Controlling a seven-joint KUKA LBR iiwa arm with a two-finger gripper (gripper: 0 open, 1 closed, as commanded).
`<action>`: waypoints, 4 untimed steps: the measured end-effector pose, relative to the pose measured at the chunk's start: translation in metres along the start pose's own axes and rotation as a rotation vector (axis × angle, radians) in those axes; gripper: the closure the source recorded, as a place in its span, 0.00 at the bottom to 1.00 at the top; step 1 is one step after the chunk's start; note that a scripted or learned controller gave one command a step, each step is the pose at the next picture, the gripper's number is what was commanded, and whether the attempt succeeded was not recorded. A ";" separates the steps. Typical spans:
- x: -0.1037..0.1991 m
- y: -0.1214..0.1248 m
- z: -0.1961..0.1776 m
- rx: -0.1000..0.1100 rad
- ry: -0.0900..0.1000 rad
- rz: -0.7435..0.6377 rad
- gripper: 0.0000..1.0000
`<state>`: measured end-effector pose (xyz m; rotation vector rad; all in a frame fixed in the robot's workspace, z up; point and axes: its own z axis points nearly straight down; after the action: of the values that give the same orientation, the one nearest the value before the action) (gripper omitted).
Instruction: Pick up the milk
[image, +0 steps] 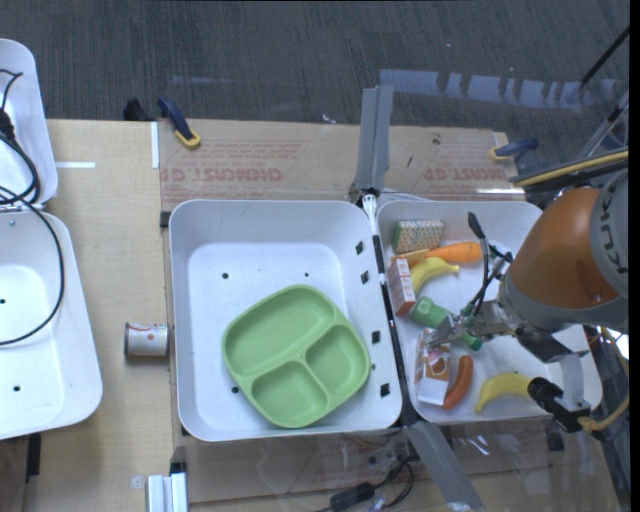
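Arm (565, 265) reaches in from the right, over the right bin (520, 212). Orange band sits above the wrist; wrist angled down and to the left.

Tool (452, 335) is low in the middle of the right bin, just above the milk carton (434, 365). Finger state: cannot tell, since the tips blur into the clutter beneath them. Nothing can be made out between the fingers.

Milk carton: small white carton with an orange patch, lying in the lower left part of the right bin, close to the bin's left wall. A sausage (459, 382) lies just beside it on the right, tilted.

Other contents, right bin:
- yellow banana (505, 386) near the lower edge, right of the sausage
- second banana (434, 270) in the upper half
- carrot (455, 253) just above that banana
- boxed item with a pale patterned face (417, 234) at the top
- red-and-white box (401, 285) along the left wall
- green object (430, 311) just left of the tool

Left bin (200, 300): green divided plate (296, 355) with three sections, lying flat, toward the lower right.

Tabletop (110, 200): small can (147, 340) on its side, just left of the left bin.
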<state>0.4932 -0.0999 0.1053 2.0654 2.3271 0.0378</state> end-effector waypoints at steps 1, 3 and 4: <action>-0.015 -0.016 -0.031 0.038 0.007 -0.071 0.00; 0.091 -0.002 -0.086 0.043 0.004 0.071 0.00; 0.091 -0.002 -0.086 0.043 0.004 0.072 0.00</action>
<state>0.4773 -0.0099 0.1904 2.1699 2.2752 -0.0057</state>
